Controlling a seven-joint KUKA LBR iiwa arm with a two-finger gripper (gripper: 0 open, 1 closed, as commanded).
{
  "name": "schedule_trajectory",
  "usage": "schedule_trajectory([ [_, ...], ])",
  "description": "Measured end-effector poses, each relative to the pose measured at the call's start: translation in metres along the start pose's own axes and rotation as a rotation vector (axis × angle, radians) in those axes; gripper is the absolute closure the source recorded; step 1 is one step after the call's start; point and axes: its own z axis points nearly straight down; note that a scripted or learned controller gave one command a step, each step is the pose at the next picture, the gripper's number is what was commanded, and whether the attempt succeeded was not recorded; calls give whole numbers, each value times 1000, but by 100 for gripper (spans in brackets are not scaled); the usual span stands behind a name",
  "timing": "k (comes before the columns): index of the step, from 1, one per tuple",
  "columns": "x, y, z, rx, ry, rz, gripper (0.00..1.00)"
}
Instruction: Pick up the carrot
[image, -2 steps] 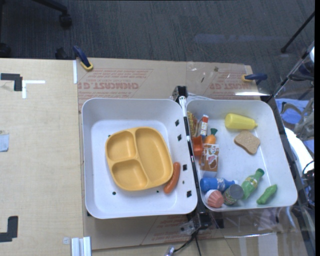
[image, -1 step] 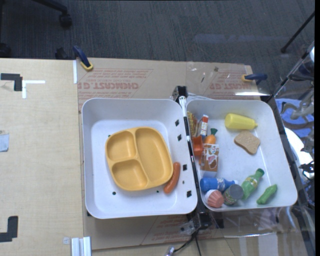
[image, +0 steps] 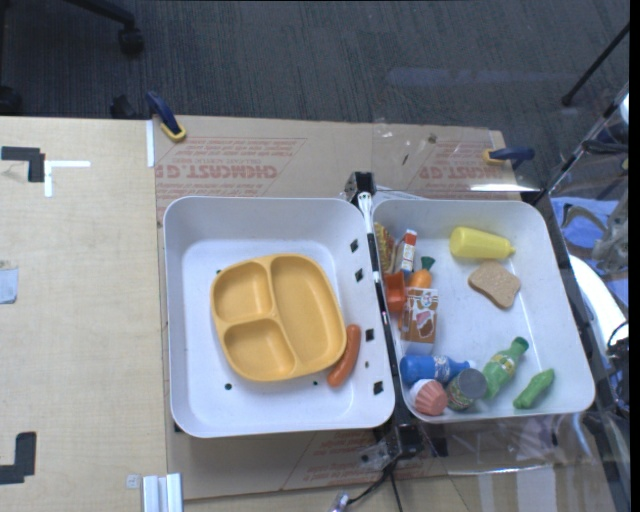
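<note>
carrot (image: 423, 271) in right bin (image: 548, 235) among toys; yellow plate (image: 277, 316) in left bin (image: 180, 300).

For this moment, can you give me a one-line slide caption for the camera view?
Yellow divided plate and a sausage in the left bin; carrot among toy foods in the right bin.

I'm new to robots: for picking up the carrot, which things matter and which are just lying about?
For the job: carrot, probably the orange piece with a dark top; right bin.
Lying about: yellow plate, sausage, bread slice, yellow bottle, green bottle.
</note>
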Motion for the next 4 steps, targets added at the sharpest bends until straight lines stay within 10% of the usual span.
schedule_trajectory([
  [1, 0, 0, 0, 0, 0, 0, 0],
  [2, -3, -1, -10, 2, -7, 0, 100],
  [3, -3, -1, -10, 2, -7, 0, 0],
  [4, -6, -1, -20, 4, -14, -1, 100],
])
